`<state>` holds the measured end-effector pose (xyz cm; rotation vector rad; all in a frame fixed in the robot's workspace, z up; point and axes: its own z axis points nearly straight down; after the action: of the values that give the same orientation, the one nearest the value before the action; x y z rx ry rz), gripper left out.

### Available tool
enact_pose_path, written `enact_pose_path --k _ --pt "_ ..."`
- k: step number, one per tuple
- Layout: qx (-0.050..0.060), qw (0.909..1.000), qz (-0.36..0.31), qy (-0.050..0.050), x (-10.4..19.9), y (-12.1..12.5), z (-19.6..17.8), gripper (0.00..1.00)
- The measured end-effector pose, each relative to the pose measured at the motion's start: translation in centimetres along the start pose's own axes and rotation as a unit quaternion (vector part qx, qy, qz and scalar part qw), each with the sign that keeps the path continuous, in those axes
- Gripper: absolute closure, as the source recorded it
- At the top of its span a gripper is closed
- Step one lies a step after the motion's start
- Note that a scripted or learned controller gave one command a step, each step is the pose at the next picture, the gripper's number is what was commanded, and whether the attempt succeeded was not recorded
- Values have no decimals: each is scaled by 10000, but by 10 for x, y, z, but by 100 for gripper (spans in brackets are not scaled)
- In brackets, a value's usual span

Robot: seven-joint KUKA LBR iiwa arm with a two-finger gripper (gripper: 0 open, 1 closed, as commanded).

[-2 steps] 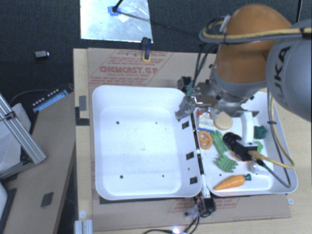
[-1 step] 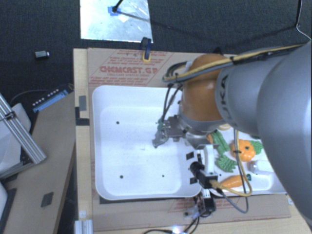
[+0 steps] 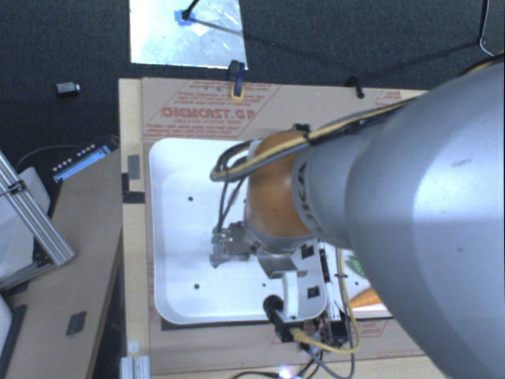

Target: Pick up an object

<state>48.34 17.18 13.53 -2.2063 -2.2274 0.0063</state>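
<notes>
- Heads up, you're looking at the arm (image 3: 379, 188) hanging low over the left bin (image 3: 177, 212), with the gripper (image 3: 225, 247) sitting near the bin's middle, mostly hidden under the orange band (image 3: 272, 188).
- Honestly I can't tell whether it's open, shut or holding anything.
- No object is showing on the white floor; something orange (image 3: 371, 297) is peeking out by the right bin, probably an item.
- Risk: it's closing on nothing, or scraping the floor.
</notes>
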Motion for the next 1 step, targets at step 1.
enact_pose_path --k 1 --pt "-18 10000 58 -11 -36 3 53 0"
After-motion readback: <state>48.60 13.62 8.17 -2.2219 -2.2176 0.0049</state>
